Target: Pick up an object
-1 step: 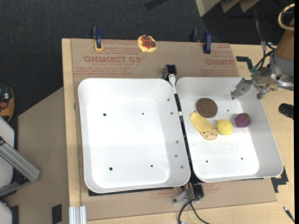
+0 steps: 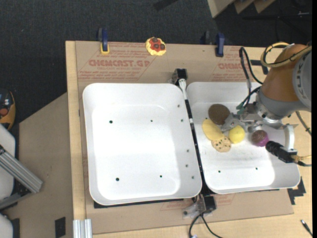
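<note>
Five objects: brown ball [image 2: 218, 113], yellow piece [image 2: 211, 130], cookie [image 2: 221, 144], yellow ball [image 2: 237, 135], purple ball [image 2: 259, 138], right bin [image 2: 237, 180].
Gripper [image 2: 241, 120]: above yellow ball; opening could not be told.

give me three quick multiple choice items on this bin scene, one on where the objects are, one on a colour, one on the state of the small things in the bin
1. Which bin holds the small objects?
A. the left bin
B. the right bin
C. both bins

2. What colour is the ball beside the cookie?
A. yellow
B. blue
C. white

3. How do the small objects lie?
A. stacked in one pile
B. spread along the far wall
C. clustered together in one layer on the bin floor

Answers:
1. B: the brown ball, yellow ball, cookie and purple object all sit in the right bin, under the arm's gripper.
2. A: the ball just right of the cookie is plainly yellow.
3. C: they lie side by side near the bin's middle, none on top of another.
</note>
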Robot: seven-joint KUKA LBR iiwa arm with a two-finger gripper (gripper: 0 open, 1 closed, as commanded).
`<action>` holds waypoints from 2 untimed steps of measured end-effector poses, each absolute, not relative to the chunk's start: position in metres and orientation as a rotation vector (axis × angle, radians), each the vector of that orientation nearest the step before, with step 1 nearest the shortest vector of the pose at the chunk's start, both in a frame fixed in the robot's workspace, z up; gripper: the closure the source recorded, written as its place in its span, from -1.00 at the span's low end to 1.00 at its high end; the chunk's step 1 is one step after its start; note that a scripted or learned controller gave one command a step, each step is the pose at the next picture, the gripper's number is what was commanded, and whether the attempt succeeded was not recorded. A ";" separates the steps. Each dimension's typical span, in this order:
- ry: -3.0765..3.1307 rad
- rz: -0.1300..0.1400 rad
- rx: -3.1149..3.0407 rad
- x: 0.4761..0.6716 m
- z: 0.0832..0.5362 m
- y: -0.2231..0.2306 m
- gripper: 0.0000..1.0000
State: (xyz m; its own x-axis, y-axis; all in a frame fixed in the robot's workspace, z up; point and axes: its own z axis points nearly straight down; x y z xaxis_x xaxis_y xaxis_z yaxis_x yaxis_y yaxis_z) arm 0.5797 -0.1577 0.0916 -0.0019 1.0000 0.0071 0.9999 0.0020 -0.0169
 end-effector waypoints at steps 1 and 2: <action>-2.216 0.008 -2.217 0.583 0.104 -0.162 1.00; -2.232 -0.007 -2.213 0.605 0.187 -0.086 1.00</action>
